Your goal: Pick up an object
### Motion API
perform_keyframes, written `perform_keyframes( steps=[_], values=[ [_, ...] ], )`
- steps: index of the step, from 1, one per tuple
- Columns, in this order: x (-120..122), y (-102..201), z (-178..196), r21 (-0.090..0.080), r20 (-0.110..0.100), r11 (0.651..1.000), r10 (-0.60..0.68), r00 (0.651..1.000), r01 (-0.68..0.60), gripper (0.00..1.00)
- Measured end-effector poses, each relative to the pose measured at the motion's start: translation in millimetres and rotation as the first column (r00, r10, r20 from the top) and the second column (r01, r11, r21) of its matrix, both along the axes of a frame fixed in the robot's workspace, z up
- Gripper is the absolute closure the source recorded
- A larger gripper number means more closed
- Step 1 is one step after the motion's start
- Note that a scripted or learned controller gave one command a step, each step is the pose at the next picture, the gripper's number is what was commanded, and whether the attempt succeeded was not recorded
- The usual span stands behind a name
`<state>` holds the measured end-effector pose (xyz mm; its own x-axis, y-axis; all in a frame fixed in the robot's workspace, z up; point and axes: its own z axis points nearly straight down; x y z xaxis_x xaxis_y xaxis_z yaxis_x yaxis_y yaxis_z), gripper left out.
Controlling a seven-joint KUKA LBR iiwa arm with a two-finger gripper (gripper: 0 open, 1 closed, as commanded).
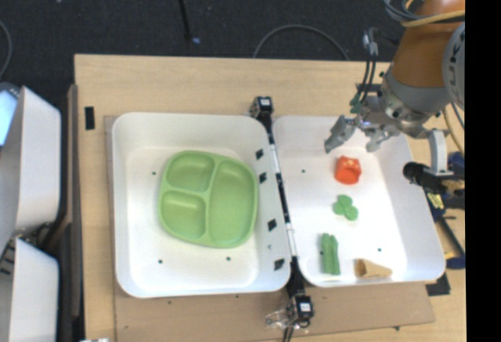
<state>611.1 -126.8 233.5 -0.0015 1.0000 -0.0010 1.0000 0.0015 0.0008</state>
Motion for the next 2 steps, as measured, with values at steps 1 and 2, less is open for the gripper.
perform_keyframes(
  steps=[1, 2],
  values=[
    [-1.7, -4.0, -42.6, -0.001, -0.003, 1.0, -0.004, 1.0, 0.004, 0.0],
    [4.1, -0.4, -88.4, 0.0, -0.003, 1.0, -0.002, 1.0, 0.002, 0.0]
  ],
)
